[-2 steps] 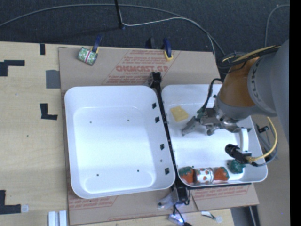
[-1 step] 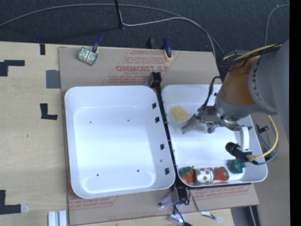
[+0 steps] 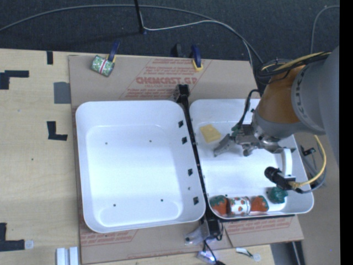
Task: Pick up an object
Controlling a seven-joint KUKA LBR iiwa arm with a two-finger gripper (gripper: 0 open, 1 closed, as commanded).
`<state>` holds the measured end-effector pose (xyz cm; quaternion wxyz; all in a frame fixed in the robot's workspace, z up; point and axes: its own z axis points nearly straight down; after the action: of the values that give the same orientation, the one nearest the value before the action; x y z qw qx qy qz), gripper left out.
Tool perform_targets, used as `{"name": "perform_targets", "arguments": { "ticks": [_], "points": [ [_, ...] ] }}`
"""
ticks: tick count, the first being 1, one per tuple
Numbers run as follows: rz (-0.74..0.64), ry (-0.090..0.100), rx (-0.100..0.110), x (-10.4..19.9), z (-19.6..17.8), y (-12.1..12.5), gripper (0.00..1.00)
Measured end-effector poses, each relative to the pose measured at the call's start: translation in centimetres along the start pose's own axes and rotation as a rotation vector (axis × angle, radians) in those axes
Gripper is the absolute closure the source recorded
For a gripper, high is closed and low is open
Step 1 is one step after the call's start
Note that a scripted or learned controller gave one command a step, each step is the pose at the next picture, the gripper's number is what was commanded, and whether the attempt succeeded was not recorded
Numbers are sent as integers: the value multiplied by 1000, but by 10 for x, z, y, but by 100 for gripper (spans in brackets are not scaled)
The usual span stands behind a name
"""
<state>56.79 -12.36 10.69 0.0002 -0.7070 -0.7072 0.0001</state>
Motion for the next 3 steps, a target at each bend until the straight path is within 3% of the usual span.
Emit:
{"name": "perform_targets", "arguments": {
  "ticks": [1, 2, 3],
  "points": [
    [0, 0, 0, 0, 0, 0, 0],
    [-1, 0, 0, 0, -10, 0, 100],
    [-1, 0, 0, 0, -20, 0, 100]
  ]
}}
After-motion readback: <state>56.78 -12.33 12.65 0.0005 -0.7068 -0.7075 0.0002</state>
